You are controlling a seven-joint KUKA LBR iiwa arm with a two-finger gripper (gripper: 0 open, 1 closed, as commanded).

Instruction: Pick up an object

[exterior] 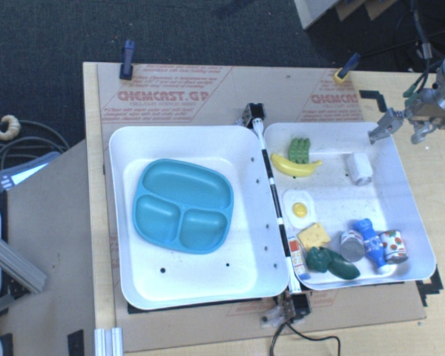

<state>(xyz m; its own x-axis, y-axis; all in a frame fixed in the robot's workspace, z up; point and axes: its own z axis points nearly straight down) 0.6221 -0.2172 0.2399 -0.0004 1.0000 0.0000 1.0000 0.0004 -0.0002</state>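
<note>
My gripper (399, 130) hangs over the far right corner of the right bin (408, 191), open, with nothing between its fingers (380, 127). In that bin lie a yellow banana (295, 167) and a green block (300, 149) at the far left, and a white cylinder (358, 168) just below and left of the gripper. A toy fried egg (299, 208) sits mid-left. Along the near edge are a cheese wedge (312, 236), a dark green vegetable (332, 264), a silver can (350, 245), a blue bottle (371, 240) and a red patterned can (394, 246).
The left bin (126, 258) holds a blue divided plate (183, 205). A black clip (254, 113) joins the bins at the far edge. Blue clamp (127, 58) and a yellow-blue clamp (346, 68) hold the cardboard bench top. Cables lie off to the left.
</note>
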